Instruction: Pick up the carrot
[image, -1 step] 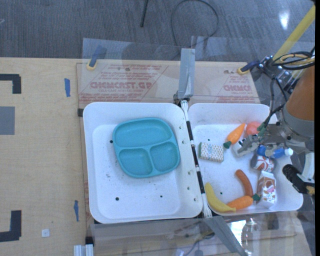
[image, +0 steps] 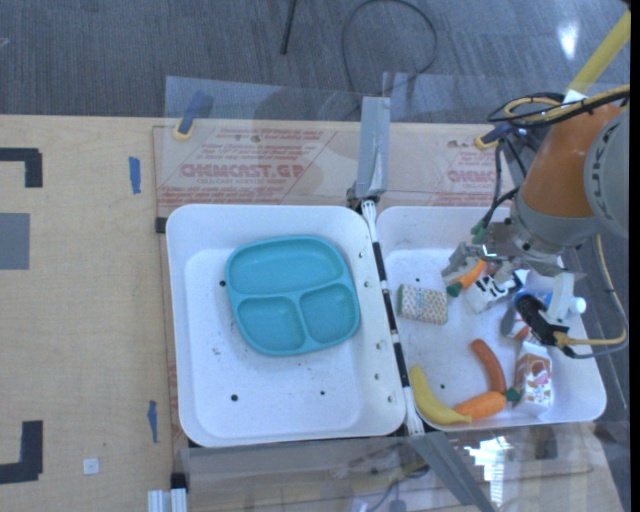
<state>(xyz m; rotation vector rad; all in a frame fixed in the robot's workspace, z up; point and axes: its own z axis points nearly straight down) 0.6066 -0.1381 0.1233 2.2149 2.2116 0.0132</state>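
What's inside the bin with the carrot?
The right bin holds the carrot, a banana, a sausage, a sponge and a small carton. The arm covers the rest.

Two white bins are seen side by side on the bench, with a teal divided plate (image: 292, 295) sat in the left bin (image: 200, 400). In the right bin (image: 440, 350), a carrot (image: 482, 404) is laid near the front edge, touching a banana (image: 432, 400) on its left, with a sausage (image: 490, 364) just behind it, a small carton (image: 535, 382) beside that, and a sponge (image: 423, 304) further back. The gripper (image: 478, 272) is held low over the back of the right bin, well apart from the carrot, with something small and orange seen at its tip, too blurred to make out.
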